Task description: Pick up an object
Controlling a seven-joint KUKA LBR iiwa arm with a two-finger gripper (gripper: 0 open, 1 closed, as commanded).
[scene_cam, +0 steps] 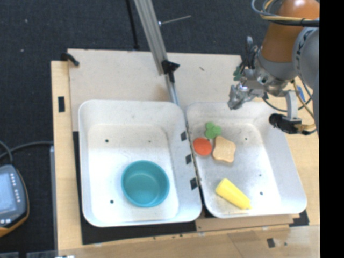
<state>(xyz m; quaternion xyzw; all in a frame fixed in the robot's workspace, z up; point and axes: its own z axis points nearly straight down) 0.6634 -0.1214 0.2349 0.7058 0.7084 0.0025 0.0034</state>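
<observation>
At far left, off the desk, one grey and orange handheld device with a screen lies on the dark floor, partly cut by the frame edge, with one cable running to it. One light wooden desk carries two shallow white bins side by side. Left bin: one item, a teal round bowl, upright, in the near half toward the bin's right wall. Rising from between the two bins at the far side, one slanted aluminium rail with a black bracket at its foot. Right bin: four items. One green leafy toy piece at the far left of the bin floor; one orange-red round toy just below it and touching it or nearly so; one tan bread-shaped toy just beside the orange-red one on its right; one yellow elongated toy, corn-like, lying tilted near the front, apart from the other three. Above the far edge of the right bin, one end effector on the grey arm with its orange band; nothing is between its fingers, and whether they stand wide or narrow cannot be told at this size. It hangs apart from all four toys, nearest the green one.
</observation>
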